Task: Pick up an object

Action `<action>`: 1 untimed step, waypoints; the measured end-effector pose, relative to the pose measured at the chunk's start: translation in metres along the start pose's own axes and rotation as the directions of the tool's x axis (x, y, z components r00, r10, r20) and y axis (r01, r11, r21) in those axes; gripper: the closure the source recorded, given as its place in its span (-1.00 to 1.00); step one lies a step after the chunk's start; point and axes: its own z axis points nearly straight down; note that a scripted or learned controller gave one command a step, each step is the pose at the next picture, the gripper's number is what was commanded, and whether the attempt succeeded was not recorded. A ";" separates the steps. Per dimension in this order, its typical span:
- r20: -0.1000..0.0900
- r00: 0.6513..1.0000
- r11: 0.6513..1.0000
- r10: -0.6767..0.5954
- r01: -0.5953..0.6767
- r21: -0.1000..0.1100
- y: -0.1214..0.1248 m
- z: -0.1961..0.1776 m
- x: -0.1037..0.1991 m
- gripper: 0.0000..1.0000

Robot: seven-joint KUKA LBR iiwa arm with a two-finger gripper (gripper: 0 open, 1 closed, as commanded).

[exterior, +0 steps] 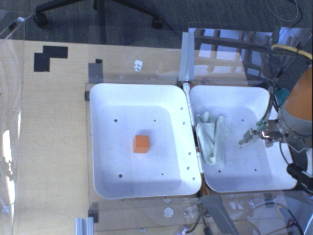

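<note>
The gripper (248, 137) hangs over the right bin (259, 177), reaching in from the right edge, its thin fingers pointing left and a little toward the near rim. They are too small and blurred for me to say whether they are spread or closed, and I see nothing held between them. Under the tips is bare white bin floor.

Just left of the tips, apart from them, lies a pale cloth (211, 137), crumpled against the bin's left wall. Its long axis runs from the far side of the bin toward the near side, roughly square to the way the gripper points. The far end splits into two soft lobes, and the near end bunches into a rounded fold. It looks whitish with a faint green tint and lies flat on the floor.

Further left, past the ridge where the two bins meet, sits a small orange block (141, 144) near the middle of the left bin (105, 175). It is well apart from the gripper and rests flat, its sides turned slightly off the line of the bin walls. It looks about as long as it is wide, so I can pick out no long axis.

Behind the gripper, the grey arm (299, 126) with its orange band (299, 101) fills the right edge.
</note>
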 end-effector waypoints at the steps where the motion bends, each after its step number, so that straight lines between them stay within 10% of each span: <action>1: 0.005 0.963 0.963 -0.270 0.270 -0.010 0.079 0.095 -0.058 -1.00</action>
